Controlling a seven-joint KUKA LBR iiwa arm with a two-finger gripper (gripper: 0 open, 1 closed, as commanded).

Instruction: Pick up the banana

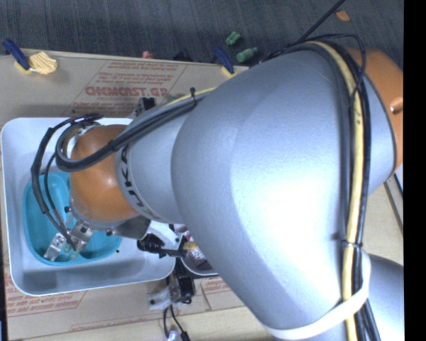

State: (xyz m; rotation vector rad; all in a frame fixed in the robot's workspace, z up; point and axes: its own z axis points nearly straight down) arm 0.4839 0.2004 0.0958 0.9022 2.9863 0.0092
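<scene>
White bin (14, 190), arm (270, 190) overhead

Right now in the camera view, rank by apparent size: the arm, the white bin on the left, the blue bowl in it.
1. Arm, largest, though nearness to the camera inflates it.
2. White bin, partly hidden by the arm.
3. Blue bowl, smallest, also partly covered.

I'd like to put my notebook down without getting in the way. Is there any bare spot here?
The cardboard sheet behind the left white bin is bare, between the bin's far rim and the carpet. The bin's near-left floor strip is also open. Around the blue bowl it is crowded: the arm and its cables hang there.
</scene>
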